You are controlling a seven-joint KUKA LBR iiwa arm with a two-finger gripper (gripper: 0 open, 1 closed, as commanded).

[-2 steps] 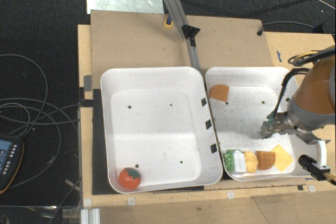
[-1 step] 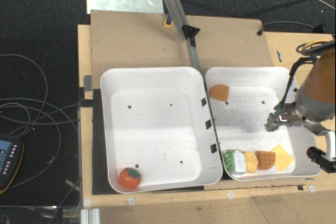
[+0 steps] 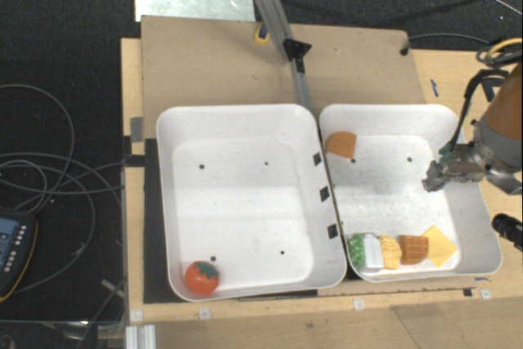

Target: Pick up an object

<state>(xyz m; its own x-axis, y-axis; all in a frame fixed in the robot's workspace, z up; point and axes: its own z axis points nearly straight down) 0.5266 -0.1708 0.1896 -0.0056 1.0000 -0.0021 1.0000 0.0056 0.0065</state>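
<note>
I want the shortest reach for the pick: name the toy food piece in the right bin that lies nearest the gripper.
The yellow wedge, at the right end of the row along the bin's near wall, lies just below the gripper; the orange piece lies farther off, by the divider.

tomato (image 3: 201, 278) in left bin (image 3: 237, 123), food row (image 3: 400, 249) in right bin (image 3: 392, 120)

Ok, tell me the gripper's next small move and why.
Probably move toward the near edge and lower: the gripper hangs over bare floor of the right bin, while the yellow wedge and waffle piece lie along that bin's near wall.
</note>
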